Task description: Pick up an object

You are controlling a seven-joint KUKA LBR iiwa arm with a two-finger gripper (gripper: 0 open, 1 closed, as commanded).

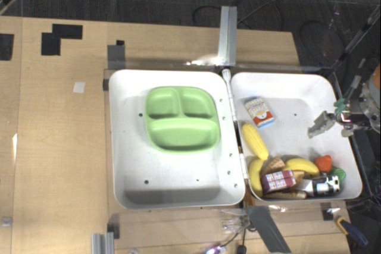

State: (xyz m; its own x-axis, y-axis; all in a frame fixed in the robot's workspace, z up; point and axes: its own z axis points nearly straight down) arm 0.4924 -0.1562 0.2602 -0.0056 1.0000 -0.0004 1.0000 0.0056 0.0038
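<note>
The right bin (297, 89) holds a small white, blue and orange box (259, 111), a corn cob (254, 140), a yellow banana (300, 165) and a maroon carton (278, 180). An orange-red vegetable (323, 162), a green item (339, 174) and a dark can (324, 187) crowd the near right corner. My gripper (333, 127) hangs over the bin's right side, above bare floor and up-right of the pile. Its fingers stand apart with nothing between them.
A green divided plate (181, 118) lies in the left bin (128, 146). A metal post (228, 38) rises behind the wall between the bins. A second yellow piece (256, 174) and a brown lump (275, 163) lie in the pile's left part.
</note>
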